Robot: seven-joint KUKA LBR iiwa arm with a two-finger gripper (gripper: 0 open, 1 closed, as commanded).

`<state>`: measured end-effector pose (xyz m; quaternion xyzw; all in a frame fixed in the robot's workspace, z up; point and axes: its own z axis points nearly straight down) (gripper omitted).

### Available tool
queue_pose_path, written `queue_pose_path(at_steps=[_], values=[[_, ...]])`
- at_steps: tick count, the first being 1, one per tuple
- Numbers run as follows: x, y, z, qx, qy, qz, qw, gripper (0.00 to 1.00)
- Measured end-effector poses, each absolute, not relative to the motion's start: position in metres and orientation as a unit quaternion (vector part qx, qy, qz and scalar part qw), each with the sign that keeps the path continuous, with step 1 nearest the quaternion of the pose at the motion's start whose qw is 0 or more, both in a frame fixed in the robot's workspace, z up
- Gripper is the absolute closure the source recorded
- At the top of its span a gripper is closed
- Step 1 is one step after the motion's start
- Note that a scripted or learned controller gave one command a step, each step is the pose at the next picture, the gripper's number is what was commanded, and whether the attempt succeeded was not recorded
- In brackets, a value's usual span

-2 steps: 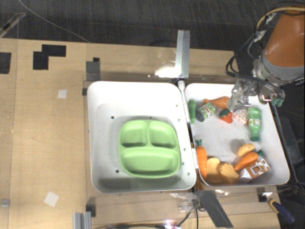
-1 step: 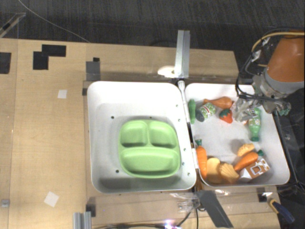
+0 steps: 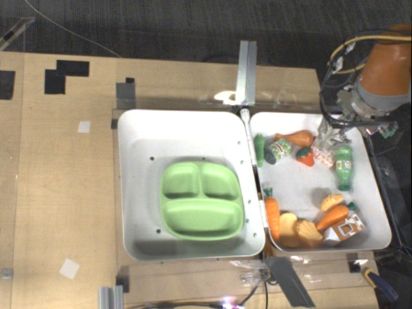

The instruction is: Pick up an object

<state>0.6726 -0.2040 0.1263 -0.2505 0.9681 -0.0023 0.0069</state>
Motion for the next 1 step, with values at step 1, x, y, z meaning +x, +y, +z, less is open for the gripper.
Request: queue_pose_path(at_steps=[1], values=[[0.6721,-0.2041,0.1317,-0.391,0.92,-0.0023,0.006,1.0]])
